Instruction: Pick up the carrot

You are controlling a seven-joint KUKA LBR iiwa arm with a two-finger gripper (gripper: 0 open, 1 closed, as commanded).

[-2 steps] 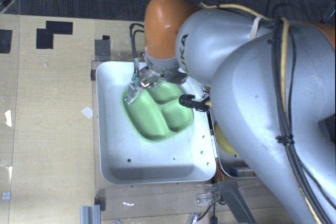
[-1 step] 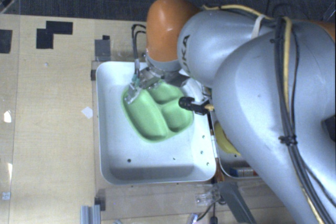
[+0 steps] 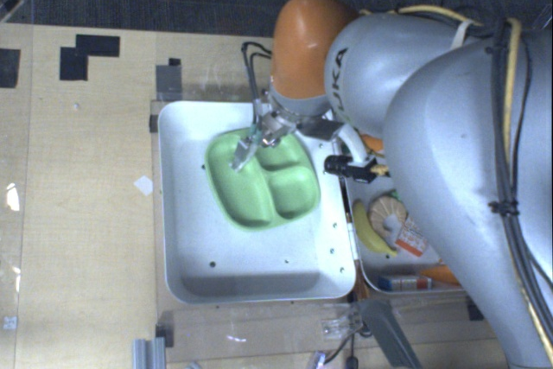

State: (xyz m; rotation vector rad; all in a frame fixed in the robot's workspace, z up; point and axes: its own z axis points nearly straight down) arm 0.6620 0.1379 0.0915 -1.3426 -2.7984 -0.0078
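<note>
Closest to me, in the right bin (image 3: pixel 373 279), I see a thin orange strip that I think is the carrot (image 3: pixel 436 275). It lies at the near edge of that bin, and the big grey arm (image 3: pixel 449 143) covers most of it. Just behind it is a yellow banana (image 3: pixel 370 231), beside a small packet (image 3: pixel 408 236).

In the left bin (image 3: pixel 259 289) sits a green plate (image 3: pixel 259 194) with walled parts. The gripper (image 3: pixel 257 141) hangs over the far side of that plate, well apart from the carrot. I cannot tell if it is spread or pressed together. I see nothing in it.

Farther back is the orange band (image 3: pixel 307 47) on the arm, and then the bare bench (image 3: pixel 78 186).

I think the carrot will be light and stiff, so it should not bend or squash. It looks smooth and round, so it may roll or slip. I would grab it across its thick middle, not at the pointy tip. First the arm must swing over to the right bin.
</note>
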